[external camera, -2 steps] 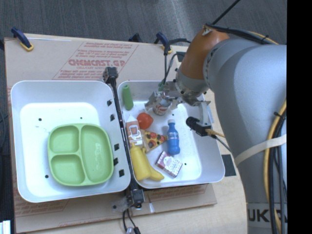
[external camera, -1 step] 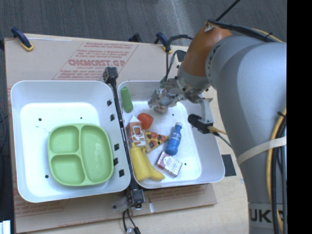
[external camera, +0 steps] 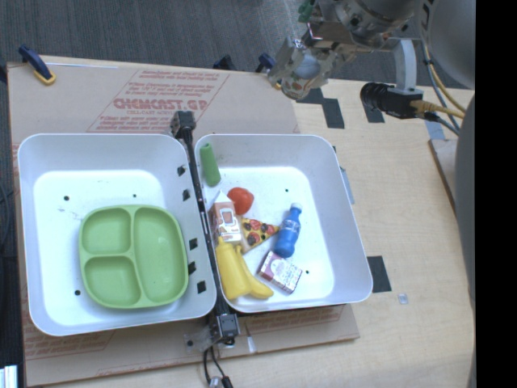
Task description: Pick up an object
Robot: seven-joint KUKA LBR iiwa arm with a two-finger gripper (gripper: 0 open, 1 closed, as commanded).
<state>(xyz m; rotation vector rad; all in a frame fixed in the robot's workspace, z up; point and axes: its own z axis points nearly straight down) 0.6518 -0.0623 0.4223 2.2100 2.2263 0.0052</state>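
Objects for the pick all lie in the right bin [external camera: 343, 208], and we take that bin as our landmark. Near its left wall we see a green cylinder [external camera: 210, 165] toward the far end, then a red tomato-like piece [external camera: 241, 200], a small carton [external camera: 225, 221] and a pizza slice [external camera: 258, 234] around the middle. A blue bottle [external camera: 287, 231] lies tilted just right of the pizza slice. At the bin's near end a yellow banana [external camera: 237, 275] rests against the left wall, with a small printed box [external camera: 281, 274] just beside it. None of these is lifted; each rests on the bin floor.

We judge the task to be at its very start. The gripper [external camera: 300, 69] hangs beyond the far rim of the right bin, above the cardboard sheet [external camera: 161, 95] and the bench [external camera: 404, 217], well apart from every object. We see nothing in it, and from this slant we cannot tell how its grasping end is set.

Everything is left to do: we would expect the arm to come over the bin, choose one piece, descend and close on it, then raise it clear. The bottle and the printed box look the least crowded, in our judgement; the pieces along the left wall sit close together.

To the left of our landmark, the left bin [external camera: 40, 217] holds a green divided plate [external camera: 133, 255], which plays no part so far.
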